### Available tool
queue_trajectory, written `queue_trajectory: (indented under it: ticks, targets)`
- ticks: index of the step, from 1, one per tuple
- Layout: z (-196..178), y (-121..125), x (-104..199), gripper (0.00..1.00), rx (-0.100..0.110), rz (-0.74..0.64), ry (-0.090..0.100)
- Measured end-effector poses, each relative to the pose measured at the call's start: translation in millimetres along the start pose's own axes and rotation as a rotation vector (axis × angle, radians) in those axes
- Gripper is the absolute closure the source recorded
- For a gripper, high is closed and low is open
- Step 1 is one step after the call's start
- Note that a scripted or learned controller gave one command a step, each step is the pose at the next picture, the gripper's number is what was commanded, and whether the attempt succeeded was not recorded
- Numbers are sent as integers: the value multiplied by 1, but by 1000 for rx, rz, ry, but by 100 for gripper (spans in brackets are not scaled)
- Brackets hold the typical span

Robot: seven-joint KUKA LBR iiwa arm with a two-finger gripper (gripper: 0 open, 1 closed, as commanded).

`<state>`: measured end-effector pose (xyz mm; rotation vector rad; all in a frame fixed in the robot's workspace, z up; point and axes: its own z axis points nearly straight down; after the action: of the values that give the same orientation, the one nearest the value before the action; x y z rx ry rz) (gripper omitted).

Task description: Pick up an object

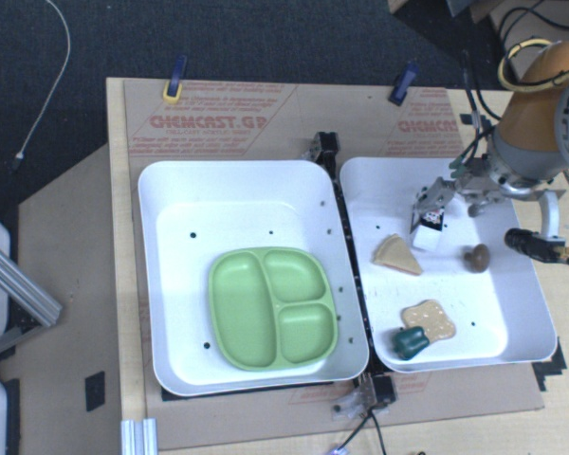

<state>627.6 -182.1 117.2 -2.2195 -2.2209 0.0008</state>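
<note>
gripper (429,218) hangs low in the right bin (522,341), in its upper middle, just inside the far rim. you can see its two dark fingers spread apart, with nothing between them, so it is open. the arm (531,112) comes in from the right over that bin's far right corner, its orange band above the wrist.

you have four things to choose from in the right bin. a tan wedge (397,254) lies just below and left of the fingertips, near the rim that the two bins share, with only a thin strip of white floor between it and that wall. a small brown ball (477,257) sits to the right of the gripper, with bare floor on every side. a flat tan biscuit shape (430,319) lies toward the near rim, and a small teal block (410,342) touches its lower left edge, close to the near left corner.

you get the widest open floor along the bin's right side and far left corner.

the left bin (171,216) holds a green divided plate (270,306), set toward the near rim, with bare white floor across the far half.
</note>
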Motion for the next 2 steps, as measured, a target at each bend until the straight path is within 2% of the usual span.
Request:
queue_trajectory:
  ticks: [1,2]
  targets:
    - [-16,2,0,100,-9,-1,-2]
    - [-63,5,-8,100,-7,0,-3]
